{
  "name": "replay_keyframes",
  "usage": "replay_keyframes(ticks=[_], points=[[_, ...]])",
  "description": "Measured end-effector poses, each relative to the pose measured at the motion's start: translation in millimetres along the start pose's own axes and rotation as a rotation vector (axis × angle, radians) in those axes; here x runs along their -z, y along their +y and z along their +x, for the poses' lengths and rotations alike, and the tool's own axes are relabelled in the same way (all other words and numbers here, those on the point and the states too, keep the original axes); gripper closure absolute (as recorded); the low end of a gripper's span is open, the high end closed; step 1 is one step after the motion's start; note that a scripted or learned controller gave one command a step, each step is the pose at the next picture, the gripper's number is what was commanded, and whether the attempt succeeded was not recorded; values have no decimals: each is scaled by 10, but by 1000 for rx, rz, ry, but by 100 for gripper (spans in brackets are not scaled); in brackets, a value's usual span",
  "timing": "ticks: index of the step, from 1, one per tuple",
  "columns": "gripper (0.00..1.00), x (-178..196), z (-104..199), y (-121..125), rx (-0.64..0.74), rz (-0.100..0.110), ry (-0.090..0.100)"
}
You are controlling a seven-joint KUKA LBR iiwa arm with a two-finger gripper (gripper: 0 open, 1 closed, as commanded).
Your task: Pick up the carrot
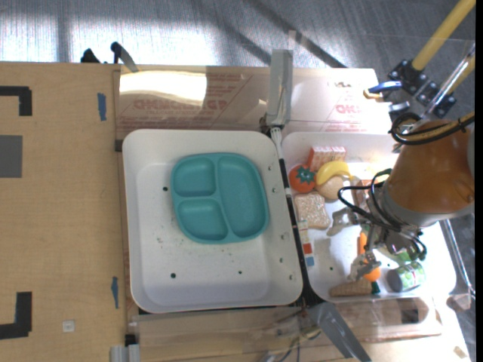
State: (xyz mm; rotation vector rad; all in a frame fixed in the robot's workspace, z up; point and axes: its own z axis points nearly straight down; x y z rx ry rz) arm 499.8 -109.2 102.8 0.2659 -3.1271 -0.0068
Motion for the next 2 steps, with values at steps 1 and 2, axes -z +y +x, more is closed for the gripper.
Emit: replay_keyframes(ticks=[1, 2], points=[[100, 146, -39, -8, 1, 5, -13], [100, 1000, -221, 368, -214, 5, -16]])
